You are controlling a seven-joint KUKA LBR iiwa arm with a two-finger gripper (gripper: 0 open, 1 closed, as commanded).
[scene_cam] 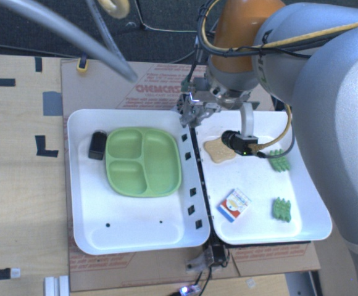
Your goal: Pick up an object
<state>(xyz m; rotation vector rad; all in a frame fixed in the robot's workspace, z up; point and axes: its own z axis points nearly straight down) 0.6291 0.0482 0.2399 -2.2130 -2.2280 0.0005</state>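
The grey arm's claw (194, 111) hung over the divider between the two white bins, near their far edge; whether its fingers were spread or pressed together could not be told. A tan, flat toast-shaped piece (218, 151) lay in the right-hand white bin (302, 227), just beside the claw.

Red printed lettering runs across the cardboard sheet (157, 85) under my two bins. It is partly covered and too blurred for me to read with confidence. The small carton (234, 205) in the right bin carries red and blue graphics; no text resolves.
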